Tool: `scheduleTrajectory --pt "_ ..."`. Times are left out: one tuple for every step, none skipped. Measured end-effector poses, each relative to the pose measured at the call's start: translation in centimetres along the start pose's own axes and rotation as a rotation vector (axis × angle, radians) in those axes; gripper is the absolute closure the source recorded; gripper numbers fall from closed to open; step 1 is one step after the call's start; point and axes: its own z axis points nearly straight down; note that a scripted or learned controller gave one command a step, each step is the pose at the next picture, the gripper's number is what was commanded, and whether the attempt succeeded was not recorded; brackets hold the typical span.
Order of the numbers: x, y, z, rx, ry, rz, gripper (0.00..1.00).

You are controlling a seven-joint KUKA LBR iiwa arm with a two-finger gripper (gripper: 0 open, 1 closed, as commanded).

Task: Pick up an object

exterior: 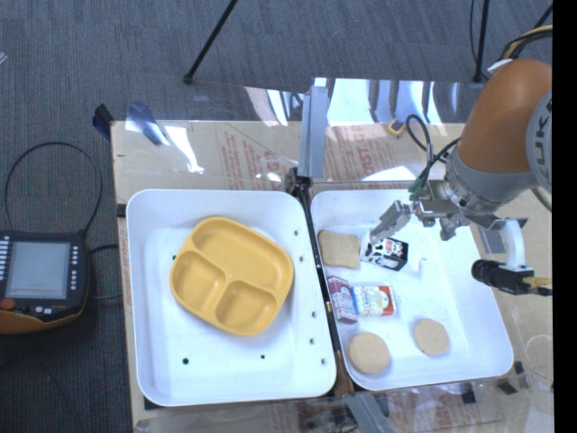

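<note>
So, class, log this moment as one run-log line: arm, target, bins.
arm: gripper over right bin | nearest: black-and-white packet, not held | left bin: yellow tray | task: pick pending

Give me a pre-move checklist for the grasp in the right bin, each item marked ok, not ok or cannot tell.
1. Gripper above a target: ok, it hangs over the black-and-white carton in the right bin.
2. Object between the fingers: not ok, nothing is seen held.
3. Room around the carton: not ok, the toast slice lies close on the side toward the left bin.
4. Other items out of the way: ok, the red-and-white packet and two round cookies lie nearer the camera.
5. Yellow divided plate away from the arm: ok, it sits in the left bin.
6. Gripper height over the carton: cannot tell.
</note>
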Motion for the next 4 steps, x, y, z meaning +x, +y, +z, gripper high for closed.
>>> scheduleTrajectory --pt "0.0 -4.9 8.3 0.008 0.002 -0.056 0.0" --pt "0.5 -6.6 13.3 -0.016 -0.01 -0.02 0.0" --pt "1.9 -4.0 14.1 0.001 0.0 0.405 0.0" --pt "1.9 -4.2 13.3 0.008 0.002 0.408 1.0"
